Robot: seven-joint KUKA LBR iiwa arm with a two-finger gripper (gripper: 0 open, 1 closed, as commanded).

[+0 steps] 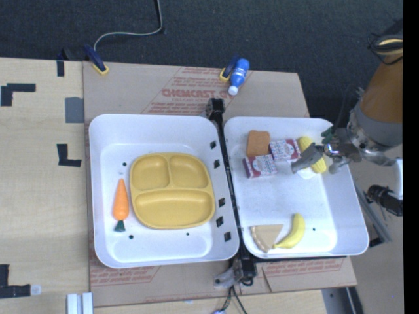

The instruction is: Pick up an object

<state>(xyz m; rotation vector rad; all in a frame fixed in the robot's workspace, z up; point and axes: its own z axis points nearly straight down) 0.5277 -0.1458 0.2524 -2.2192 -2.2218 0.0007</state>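
My pincer (308, 164) hangs over the right bin (340, 205) beside the small cartons (272, 157); its grip I cannot tell

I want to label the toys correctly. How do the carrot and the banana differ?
The carrot is orange and straight; the banana is yellow and curved. The carrot lies in the left bin beside the yellow tray; the banana lies in the right bin, touching a sandwich piece. Both lie flat.

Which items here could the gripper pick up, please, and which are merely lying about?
Job:
gripper
yellow block
red-and-white cartons
brown block
banana
carrot

Lying about:
blue bottle
yellow clamp
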